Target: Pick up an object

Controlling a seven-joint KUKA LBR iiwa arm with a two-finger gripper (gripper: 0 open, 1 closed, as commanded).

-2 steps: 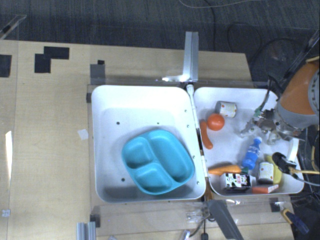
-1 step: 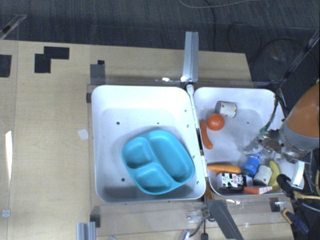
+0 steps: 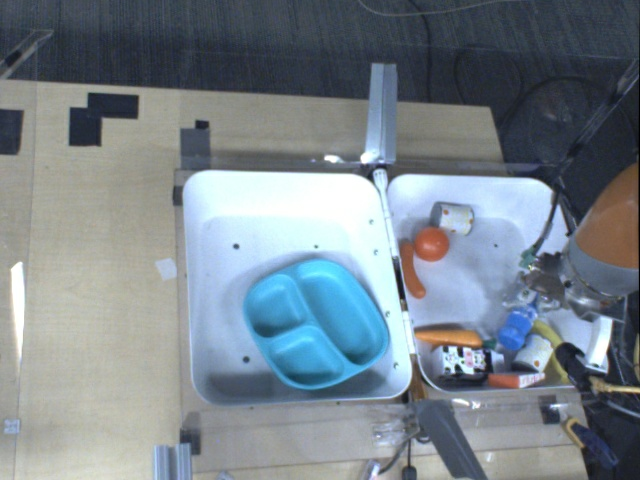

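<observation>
Seen from above at a slant, two shallow white bins sit side by side on a pale wood-grain bench (image 3: 90, 298), parted by a thin metal rail. The left bin (image 3: 215, 218), smooth moulded plastic with rounded corners, holds one item: a glossy sky-blue plate (image 3: 315, 323) with three compartments, lying flat toward the bin's five o'clock corner and tilted diagonally to its walls.

The right bin (image 3: 485, 193) carries a jumble. At its eleven o'clock lies a small silvery can (image 3: 452, 217) on its side. Just below it, toward nine o'clock, rests a round orange-red ball (image 3: 432, 244), touching a slender orange carrot-shaped piece (image 3: 413, 274) that runs along the left wall. Along the six o'clock edge a second long orange piece (image 3: 447, 337) lies crosswise above a dark printed packet (image 3: 461, 362). Toward four o'clock cluster a blue bottle-like object (image 3: 516, 328), a pale yellow cylinder (image 3: 534, 351) and a small red-orange piece (image 3: 518, 379), close together; whether they touch cannot be told.

The grey arm with its orange band (image 3: 612, 230) reaches in at three o'clock. Its gripper (image 3: 538, 286), a tangle of dull metal and cable, hangs over the right bin's three o'clock side, just above the blue object. Whether the hand is open or closed cannot be told, and nothing is seen held in it. Black cables trail across the dark carpet (image 3: 250, 28) at twelve o'clock.
</observation>
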